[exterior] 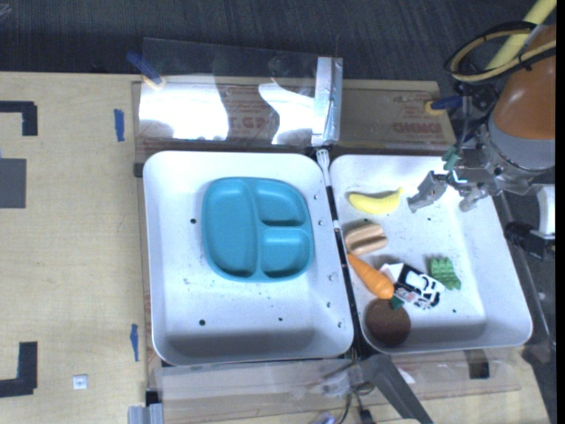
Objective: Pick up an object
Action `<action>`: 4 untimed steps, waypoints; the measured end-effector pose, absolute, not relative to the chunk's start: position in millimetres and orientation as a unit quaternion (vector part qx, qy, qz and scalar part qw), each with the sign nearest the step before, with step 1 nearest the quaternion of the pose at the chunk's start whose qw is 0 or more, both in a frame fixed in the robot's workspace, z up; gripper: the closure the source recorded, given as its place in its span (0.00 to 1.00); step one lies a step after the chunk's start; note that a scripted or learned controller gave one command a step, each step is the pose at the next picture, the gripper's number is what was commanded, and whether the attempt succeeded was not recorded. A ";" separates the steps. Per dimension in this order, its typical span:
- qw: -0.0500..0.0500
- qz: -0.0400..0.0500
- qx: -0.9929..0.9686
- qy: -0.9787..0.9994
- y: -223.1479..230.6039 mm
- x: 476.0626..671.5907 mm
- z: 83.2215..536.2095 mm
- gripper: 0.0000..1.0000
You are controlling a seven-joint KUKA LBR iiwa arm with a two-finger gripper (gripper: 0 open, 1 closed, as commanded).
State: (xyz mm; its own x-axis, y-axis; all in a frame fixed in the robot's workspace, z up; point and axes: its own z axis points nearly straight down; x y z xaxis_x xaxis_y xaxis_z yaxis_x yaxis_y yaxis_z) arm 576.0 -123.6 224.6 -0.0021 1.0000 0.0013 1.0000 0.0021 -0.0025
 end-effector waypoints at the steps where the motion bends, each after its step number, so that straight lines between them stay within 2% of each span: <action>1: 0.002 0.002 -0.723 -0.691 -99.6 626.0 154.3 0.00; 2: -0.005 -0.005 -0.733 -0.680 -94.2 658.0 102.0 0.00; 3: -0.001 -0.001 -0.655 -0.756 -107.4 660.6 85.5 0.00; 4: -0.005 -0.003 -0.655 -0.755 -107.7 663.2 98.2 1.00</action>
